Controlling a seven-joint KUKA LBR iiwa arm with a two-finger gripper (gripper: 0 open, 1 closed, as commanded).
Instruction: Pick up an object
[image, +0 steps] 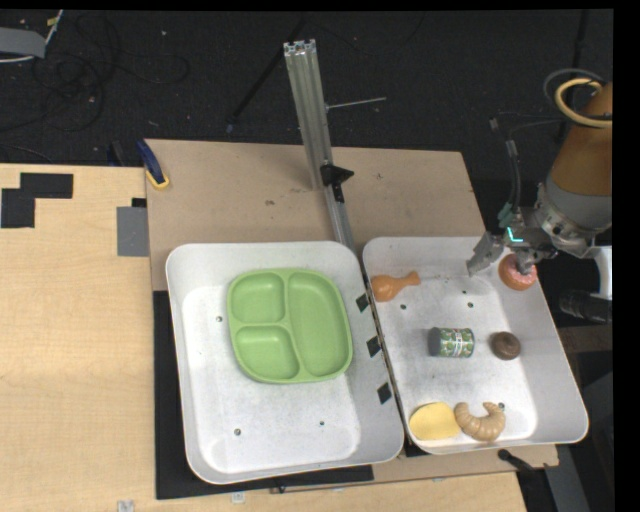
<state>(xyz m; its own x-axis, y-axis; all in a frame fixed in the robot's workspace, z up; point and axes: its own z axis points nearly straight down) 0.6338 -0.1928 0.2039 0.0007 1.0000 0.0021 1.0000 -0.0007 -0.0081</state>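
While the arm reaches in from the right, its gripper sits over the far right corner of the right bin. One grey finger angles down toward the bin floor on the left; a small round orange-red object, maybe a tomato or a ball, sits right at the gripper's other side. Can't tell whether that object is between the fingers or just lying beside them on the bin edge, and can't tell how far apart the fingers stand.

Other items in the right bin:
- orange drumstick-shaped toy, far left corner, near the divider between the bins
- small green can on its side, middle of the bin
- dark brown round piece, just right of the can, apart from it
- flat yellow piece, near edge
- tan curled shrimp-like toy, touching or just beside the yellow piece

Left bin holds a light green three-compartment plate, lying flat. Both bins rest on the brown surface, with a metal post rising behind them.
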